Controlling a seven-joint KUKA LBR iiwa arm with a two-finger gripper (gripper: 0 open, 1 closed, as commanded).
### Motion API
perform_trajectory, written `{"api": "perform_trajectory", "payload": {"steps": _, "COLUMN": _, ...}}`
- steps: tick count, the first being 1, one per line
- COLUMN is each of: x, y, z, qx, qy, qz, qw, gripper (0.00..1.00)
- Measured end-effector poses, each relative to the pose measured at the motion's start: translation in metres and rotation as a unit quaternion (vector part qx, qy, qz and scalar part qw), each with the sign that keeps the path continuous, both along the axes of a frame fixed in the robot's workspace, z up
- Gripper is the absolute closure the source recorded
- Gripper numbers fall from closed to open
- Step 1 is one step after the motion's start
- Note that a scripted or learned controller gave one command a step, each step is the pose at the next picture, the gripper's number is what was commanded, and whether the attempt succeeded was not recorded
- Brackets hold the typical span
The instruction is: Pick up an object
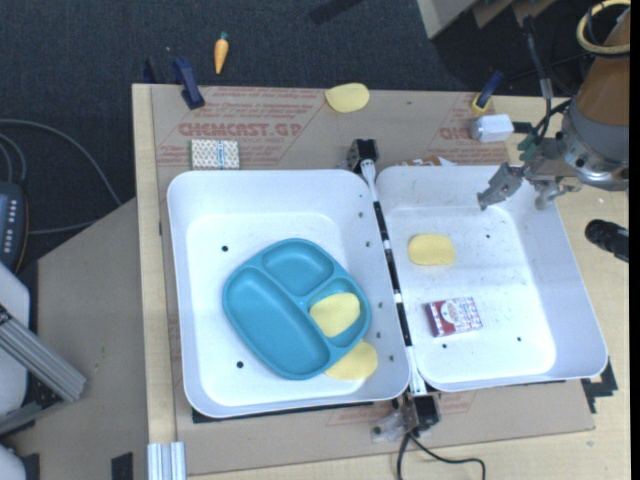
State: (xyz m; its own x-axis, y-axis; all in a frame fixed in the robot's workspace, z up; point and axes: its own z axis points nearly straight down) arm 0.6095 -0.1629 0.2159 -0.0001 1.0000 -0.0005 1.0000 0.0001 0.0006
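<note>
My gripper (516, 197) hangs over the far right corner of the right bin (560, 268), open with nothing between its fingers. In that bin lie a pale yellow piece (431, 250) near the left wall and a small red and white packet (452, 317) toward the front, both left of and nearer than the gripper. The left bin (200, 218) holds a blue divided plate (285, 308) with a yellow piece (336, 313) in one compartment. Another yellow piece (354, 363) lies partly under the plate's near edge.
Outside the bins, the bench carries a yellow piece (347, 97), a patterned packet (215, 153), a white block (493, 126) and blue clamps (188, 83). A small carrot (221, 52) lies on the dark floor beyond. A black divider (385, 258) runs between the bins.
</note>
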Motion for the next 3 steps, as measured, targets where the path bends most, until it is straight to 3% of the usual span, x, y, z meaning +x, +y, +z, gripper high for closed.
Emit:
{"api": "perform_trajectory", "payload": {"steps": 1, "x": -0.048, "y": 0.049, "z": -0.064, "qx": 0.0004, "qy": 0.001, "qz": 0.0, "qw": 1.0, "gripper": 0.0}}
{"api": "perform_trajectory", "payload": {"steps": 2, "x": -0.052, "y": 0.07, "z": -0.131, "qx": 0.0006, "qy": 0.001, "qz": 0.0, "qw": 1.0, "gripper": 0.0}}
{"api": "perform_trajectory", "payload": {"steps": 3, "x": -0.109, "y": 0.069, "z": -0.132, "qx": 0.0008, "qy": 0.001, "qz": -0.001, "qw": 1.0, "gripper": 0.0}}
